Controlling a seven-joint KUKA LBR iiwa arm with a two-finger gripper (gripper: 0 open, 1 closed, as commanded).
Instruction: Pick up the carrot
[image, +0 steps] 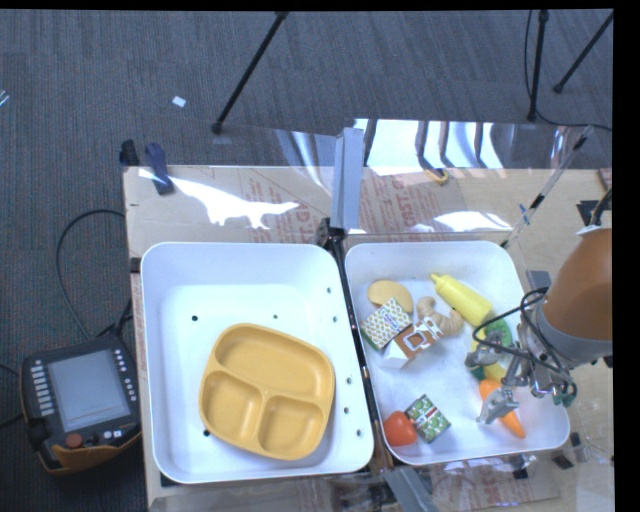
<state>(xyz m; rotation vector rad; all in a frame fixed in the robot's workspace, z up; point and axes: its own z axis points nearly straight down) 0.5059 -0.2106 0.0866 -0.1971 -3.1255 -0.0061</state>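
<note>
Camera view, looking down: carrot (507, 413) lies at 4 o'clock in right bin (500, 255), near its right wall, orange, tilted. Gripper (503, 403) sits directly over it — fingers spread, straddling carrot, not visibly pinching. Yellow bottle (461, 296) at 1 o'clock in bin, tomato (399, 429) at 7 o'clock, small box (428, 417) just beside tomato. Left bin (170, 275) holds yellow divided plate (267, 391).

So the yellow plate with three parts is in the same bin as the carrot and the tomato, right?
Not quite. The camera view shows the yellow plate alone in the left bin. The carrot and the tomato lie in the right bin, where the gripper is over the carrot.
</note>
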